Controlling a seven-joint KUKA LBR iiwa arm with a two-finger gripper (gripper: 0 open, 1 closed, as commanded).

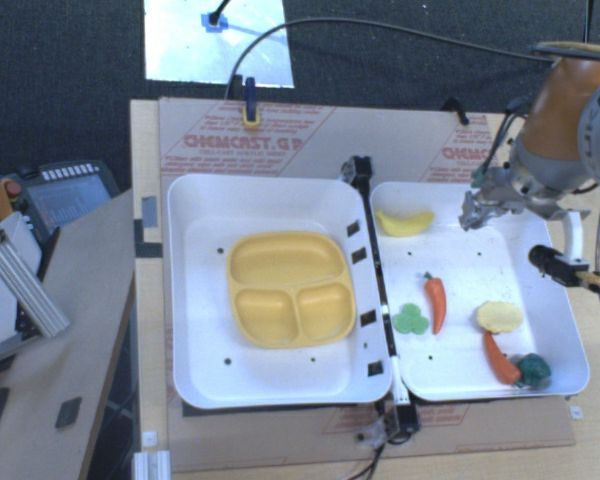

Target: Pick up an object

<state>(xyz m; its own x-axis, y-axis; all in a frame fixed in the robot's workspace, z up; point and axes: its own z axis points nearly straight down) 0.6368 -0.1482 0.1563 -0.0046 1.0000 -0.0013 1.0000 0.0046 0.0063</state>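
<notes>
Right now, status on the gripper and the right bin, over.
Gripper above right bin's far side, nothing between fingers. Yellow banana-shaped toy nearest, to its left, untouched. Nothing between them.

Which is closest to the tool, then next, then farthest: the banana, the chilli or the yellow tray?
From the tool, in the camera view:
1. Banana, just to its left, at the back of the right bin.
2. Chilli, nearer the front, mid-bin.
3. Yellow tray, far left, in the other bin.

One fixed camera looks down, slanted, over both bins, seemingly from the front.
</notes>
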